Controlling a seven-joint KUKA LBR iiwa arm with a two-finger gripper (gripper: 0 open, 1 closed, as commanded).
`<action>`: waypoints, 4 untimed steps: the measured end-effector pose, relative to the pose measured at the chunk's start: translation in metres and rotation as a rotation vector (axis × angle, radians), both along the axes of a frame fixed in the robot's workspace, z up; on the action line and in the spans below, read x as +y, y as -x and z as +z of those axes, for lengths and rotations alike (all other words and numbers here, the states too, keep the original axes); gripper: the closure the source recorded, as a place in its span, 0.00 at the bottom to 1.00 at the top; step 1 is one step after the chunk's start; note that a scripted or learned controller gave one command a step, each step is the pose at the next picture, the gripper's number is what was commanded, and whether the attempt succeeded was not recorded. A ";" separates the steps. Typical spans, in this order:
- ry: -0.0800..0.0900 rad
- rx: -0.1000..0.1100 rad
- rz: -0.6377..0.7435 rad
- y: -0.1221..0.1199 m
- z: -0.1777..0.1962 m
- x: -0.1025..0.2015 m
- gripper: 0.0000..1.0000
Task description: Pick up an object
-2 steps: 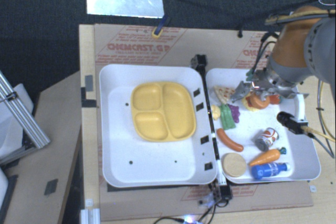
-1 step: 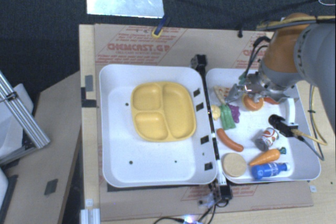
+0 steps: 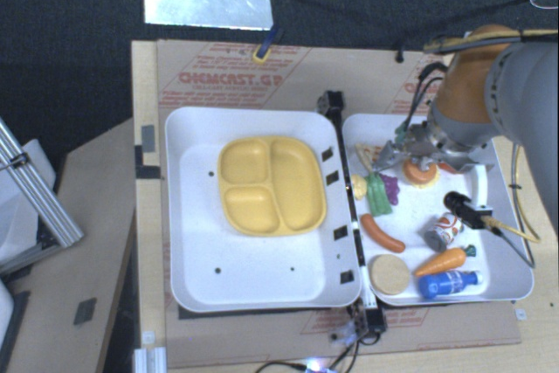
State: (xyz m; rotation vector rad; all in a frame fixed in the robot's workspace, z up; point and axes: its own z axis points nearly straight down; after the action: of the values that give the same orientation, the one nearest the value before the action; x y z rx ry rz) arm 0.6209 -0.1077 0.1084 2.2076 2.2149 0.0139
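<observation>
The left bin (image 3: 188, 214) is holding a yellow divided plate (image 3: 269, 185). The right bin (image 3: 511, 275) is carrying a sausage (image 3: 383, 233), carrot (image 3: 441, 260), blue bottle (image 3: 448, 283), round cracker (image 3: 389, 273) and green-purple toy (image 3: 380, 192) (possibly grapes). The gripper (image 3: 410, 149) is hovering over its upper part; I cannot tell its state.
</observation>
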 end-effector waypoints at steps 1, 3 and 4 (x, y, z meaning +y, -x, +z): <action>0.005 -0.006 0.000 -0.001 0.012 -0.002 1.00; -0.003 0.009 0.002 0.000 0.112 0.000 1.00; -0.005 0.018 0.004 0.036 0.103 0.039 1.00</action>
State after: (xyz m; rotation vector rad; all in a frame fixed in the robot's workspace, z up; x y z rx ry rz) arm 0.5850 -0.0684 0.2114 2.2150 2.2308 0.0002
